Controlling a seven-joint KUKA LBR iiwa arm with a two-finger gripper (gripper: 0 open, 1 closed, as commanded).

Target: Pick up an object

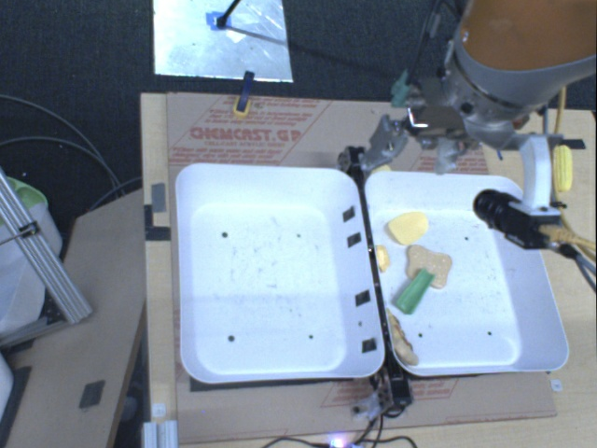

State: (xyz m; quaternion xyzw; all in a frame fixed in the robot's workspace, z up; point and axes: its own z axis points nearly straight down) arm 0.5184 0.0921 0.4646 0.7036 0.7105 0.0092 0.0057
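Camera view, from above the bench: my grey arm (508, 73) reaches in from the right, its orange band (522, 12) at the top of the frame. My gripper (373, 157) hangs over the far rim where the two white bins meet. From this angle I cannot tell whether it is open or closed, and nothing shows held in it.

The things to pick lie in the right bin (522, 343), all in its left half and apart from my gripper. A pale yellow rounded piece (408, 228) sits farthest back. Just nearer the camera lies a tan, lumpy piece (431, 261), and a green stick (413, 290) lies at a slant with its upper end touching that tan piece. A second tan piece (403, 340) rests against the bin's left wall near the front corner. A small yellow bit (381, 256) sits by the divider between the bins.

A black cylinder (504, 215) on a white bracket (534, 171) juts over the right bin's far right corner.

The left bin (270, 269) stands beside it, wall to wall. Both rest on a brown cardboard sheet (270, 124) with red lettering. A blue and yellow clamp (244, 96) grips the sheet's far edge, and beyond it a silvery foil square (224, 26) lies on the dark floor.
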